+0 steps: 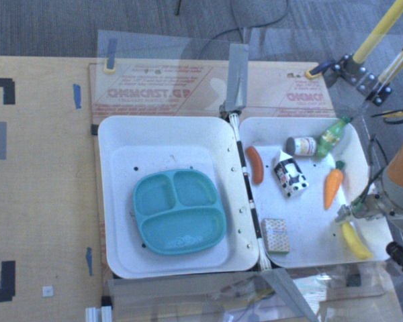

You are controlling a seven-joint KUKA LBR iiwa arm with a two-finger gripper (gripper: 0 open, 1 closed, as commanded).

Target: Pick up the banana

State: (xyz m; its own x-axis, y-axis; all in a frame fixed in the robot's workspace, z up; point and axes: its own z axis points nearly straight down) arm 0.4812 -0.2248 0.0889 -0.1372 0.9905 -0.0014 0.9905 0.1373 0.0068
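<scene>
Approach phase, by the look of it: the hand hangs low at the frame's right edge, just above the near end of the banana, which lies in the lower right corner of the right bin. How far the hand is open I cannot tell; nothing shows in its hold. Next up, I'd judge, is a descent squarely over the fruit and a closing across its narrow width. It's small, yellow, gently curved, lying flat along the bin wall, below the carrot.
</scene>
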